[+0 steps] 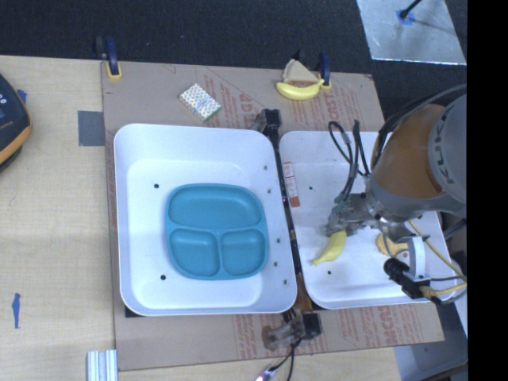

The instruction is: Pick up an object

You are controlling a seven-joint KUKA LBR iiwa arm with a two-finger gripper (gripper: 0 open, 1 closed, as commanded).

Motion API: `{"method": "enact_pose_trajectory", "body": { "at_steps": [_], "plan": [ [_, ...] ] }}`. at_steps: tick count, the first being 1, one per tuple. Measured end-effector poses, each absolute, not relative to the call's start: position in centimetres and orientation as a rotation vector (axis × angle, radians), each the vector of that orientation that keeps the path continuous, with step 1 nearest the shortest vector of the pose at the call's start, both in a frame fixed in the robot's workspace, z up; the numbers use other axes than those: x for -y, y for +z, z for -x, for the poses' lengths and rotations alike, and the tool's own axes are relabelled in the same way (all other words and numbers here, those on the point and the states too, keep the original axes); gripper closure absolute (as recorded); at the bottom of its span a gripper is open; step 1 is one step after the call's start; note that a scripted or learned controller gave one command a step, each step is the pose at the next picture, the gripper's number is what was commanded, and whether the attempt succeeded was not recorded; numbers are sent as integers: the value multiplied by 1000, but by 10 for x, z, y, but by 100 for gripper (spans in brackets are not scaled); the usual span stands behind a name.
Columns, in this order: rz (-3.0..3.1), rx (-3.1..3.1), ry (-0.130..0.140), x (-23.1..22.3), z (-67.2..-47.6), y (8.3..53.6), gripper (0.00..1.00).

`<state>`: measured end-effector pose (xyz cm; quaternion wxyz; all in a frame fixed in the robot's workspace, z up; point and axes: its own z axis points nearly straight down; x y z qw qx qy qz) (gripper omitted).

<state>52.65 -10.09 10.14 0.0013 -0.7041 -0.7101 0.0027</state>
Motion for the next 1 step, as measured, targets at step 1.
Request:
{"method": "enact_pose_trajectory", "body": {
  "at_steps": [1],
  "plan": [
    [2215,2225,2,43,-537,192,100]
  ]
}}
